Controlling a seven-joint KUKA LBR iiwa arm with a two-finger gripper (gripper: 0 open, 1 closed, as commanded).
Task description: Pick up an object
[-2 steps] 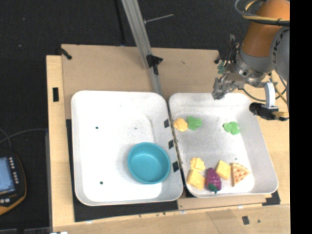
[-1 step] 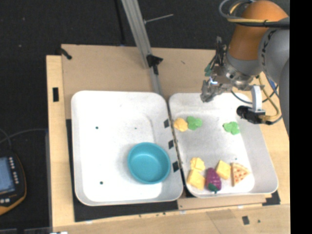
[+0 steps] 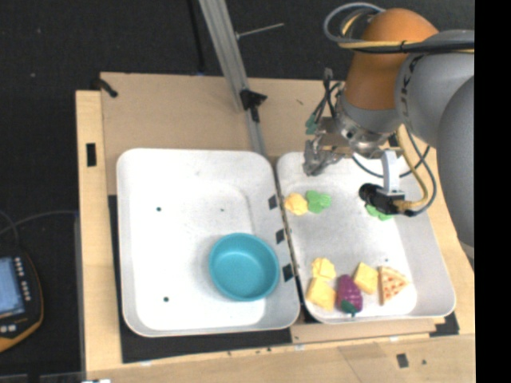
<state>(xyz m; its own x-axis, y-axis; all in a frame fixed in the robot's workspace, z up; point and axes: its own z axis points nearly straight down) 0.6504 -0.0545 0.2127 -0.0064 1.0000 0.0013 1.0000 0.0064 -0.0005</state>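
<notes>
A small yellow toy (image 3: 296,204) and a green toy (image 3: 318,201) lay touching side by side near the 10 o'clock edge of the right bin (image 3: 435,270), neither one held. The gripper (image 3: 319,158) hung just at their 12 o'clock, over the bin's far left corner, apart from both pieces. Whether it was open or closed could not be told from this angle. Another green piece (image 3: 382,213) sat at 3 o'clock from the pair, partly hidden by the robot's wrist hardware.

Toward the 6 o'clock end of the same bin lay a loose cluster. A yellow chunk (image 3: 322,268) sat just above a second yellow chunk (image 3: 320,296), and a purple grape bunch (image 3: 350,294) touched the lower one at its 3 o'clock. A yellow wedge (image 3: 366,277) lay beside the grapes, and a pizza slice (image 3: 391,283) lay at the cluster's 3 o'clock end.

The left bin (image 3: 160,182) adjoined the right one at its 9 o'clock side. It held a blue bowl (image 3: 243,266), upright, near its 5 o'clock corner. Both bins rested on a tan bench (image 3: 176,110), and a grey metal pole (image 3: 226,42) slanted in from 12 o'clock.
</notes>
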